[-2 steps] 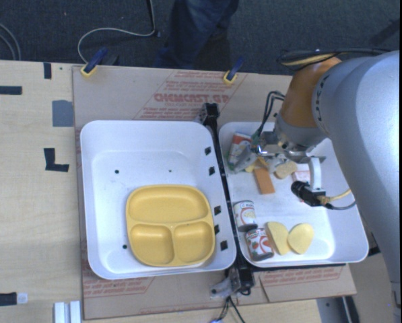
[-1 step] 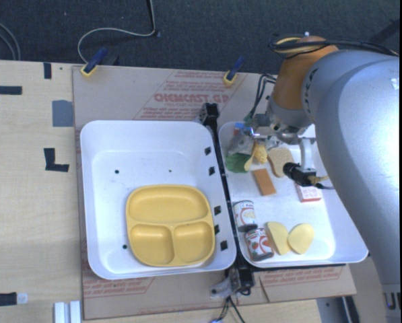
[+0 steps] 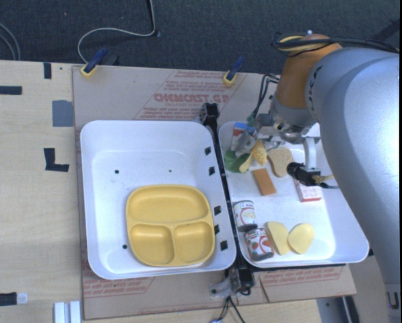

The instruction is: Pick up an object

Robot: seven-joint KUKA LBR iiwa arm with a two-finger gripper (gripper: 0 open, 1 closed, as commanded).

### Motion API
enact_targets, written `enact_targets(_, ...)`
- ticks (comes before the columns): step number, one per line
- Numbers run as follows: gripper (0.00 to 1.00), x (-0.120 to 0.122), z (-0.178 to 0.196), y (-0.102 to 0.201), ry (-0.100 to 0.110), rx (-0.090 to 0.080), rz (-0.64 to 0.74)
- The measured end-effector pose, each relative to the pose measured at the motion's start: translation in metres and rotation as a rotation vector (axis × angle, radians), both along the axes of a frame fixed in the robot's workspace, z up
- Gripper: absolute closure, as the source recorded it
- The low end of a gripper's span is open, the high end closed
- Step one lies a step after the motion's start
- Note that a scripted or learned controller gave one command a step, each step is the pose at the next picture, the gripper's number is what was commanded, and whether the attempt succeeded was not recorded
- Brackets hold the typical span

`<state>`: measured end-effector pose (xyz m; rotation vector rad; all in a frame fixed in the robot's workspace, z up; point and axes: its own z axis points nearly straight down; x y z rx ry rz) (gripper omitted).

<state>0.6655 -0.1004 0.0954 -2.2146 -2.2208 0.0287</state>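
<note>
My gripper (image 3: 260,138) reaches down into the far left part of the right bin (image 3: 342,229), under the orange band of the arm. Right below it lie a small yellow piece (image 3: 258,155), a green piece (image 3: 238,160) and a tan bread-like slice (image 3: 279,161). The gripper sits over this cluster, and the view does not show anything between its fingers. A brown block (image 3: 263,181) lies just in front of the cluster. A red and white box (image 3: 310,192) rests to the right of it.
Two small cans (image 3: 245,214) (image 3: 257,243) stand near the right bin's left wall, beside two pale yellow pieces (image 3: 277,237) (image 3: 301,237). The left bin (image 3: 106,147) holds a yellow divided plate (image 3: 170,224). The big grey arm covers the right side.
</note>
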Motion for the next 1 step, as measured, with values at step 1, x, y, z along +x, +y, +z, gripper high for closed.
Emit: enact_targets(1,1.0,-0.0273,0.0948,0.0747,-0.022,0.012,0.005)
